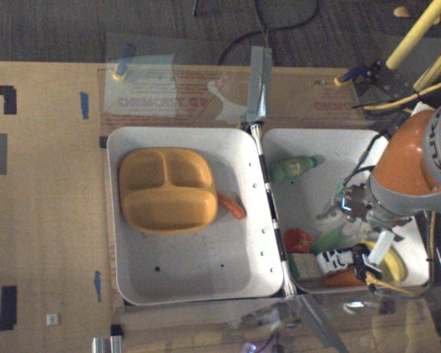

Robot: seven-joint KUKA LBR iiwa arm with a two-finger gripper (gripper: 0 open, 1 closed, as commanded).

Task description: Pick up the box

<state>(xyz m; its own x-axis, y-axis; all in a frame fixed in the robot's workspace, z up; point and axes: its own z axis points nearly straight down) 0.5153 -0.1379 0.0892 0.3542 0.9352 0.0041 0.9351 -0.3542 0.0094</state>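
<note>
Up top we've got dark grey carpet floor (pixel 95 13) running behind the bench (pixel 44 197), with a black cable (pixel 279 9) looping across it just beyond the bench's far edge. The bench itself is pale brown board, carrying black corner marks (pixel 4 98) and strips of blue tape (pixel 84 105) on its left part. A clear plastic sheet (pixel 162 87) lies flat near its far edge, under even, soft light.
</note>
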